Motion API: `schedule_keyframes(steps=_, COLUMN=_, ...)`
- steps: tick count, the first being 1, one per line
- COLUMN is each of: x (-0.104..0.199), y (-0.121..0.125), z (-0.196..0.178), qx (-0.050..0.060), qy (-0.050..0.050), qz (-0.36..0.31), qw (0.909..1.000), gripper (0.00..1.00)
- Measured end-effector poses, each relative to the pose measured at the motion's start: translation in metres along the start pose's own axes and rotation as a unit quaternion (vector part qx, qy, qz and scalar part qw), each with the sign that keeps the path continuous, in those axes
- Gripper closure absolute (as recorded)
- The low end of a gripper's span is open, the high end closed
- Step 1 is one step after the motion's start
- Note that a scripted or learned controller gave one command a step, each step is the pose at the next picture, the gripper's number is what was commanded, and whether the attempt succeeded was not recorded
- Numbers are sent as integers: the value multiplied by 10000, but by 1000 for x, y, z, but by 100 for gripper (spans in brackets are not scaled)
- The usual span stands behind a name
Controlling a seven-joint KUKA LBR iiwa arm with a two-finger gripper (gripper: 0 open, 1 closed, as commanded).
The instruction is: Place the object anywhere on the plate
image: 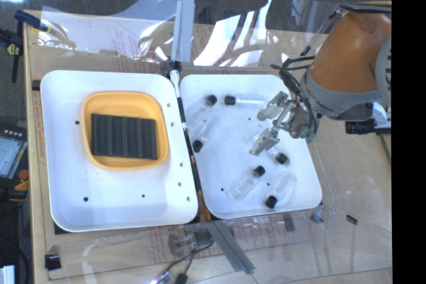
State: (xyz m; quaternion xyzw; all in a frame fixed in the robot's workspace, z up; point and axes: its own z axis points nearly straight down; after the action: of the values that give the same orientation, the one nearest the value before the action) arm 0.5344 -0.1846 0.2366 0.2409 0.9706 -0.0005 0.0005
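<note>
A yellow plate (124, 106) with a dark ribbed insert (124, 136) lies in the left white bin (66, 196). Several clear vials with black caps lie scattered in the right white bin (213, 199); one vial (245, 184) lies near the front and another vial (247, 101) near the back. My gripper (269, 124) hangs over the right side of the right bin. Its two metal fingers (273, 107) are spread open with nothing between them. A black-capped vial (281, 158) lies just in front of the lower finger, apart from it.
The grey and orange arm (346, 63) reaches in from the right, covering that bin's far right corner. A raised divider (186, 143) separates the two bins. Clear plastic sheeting (219, 30) stands behind the bins.
</note>
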Motion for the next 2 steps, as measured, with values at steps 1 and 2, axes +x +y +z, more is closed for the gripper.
schedule_keyframes(steps=1, x=0, y=0, z=0, qx=0, qy=0, qz=0, qw=10000, gripper=0)
schedule_keyframes(steps=2, x=-36, y=-10, z=-81, qx=0, qy=-18, qz=-1209, qw=9927, gripper=0)
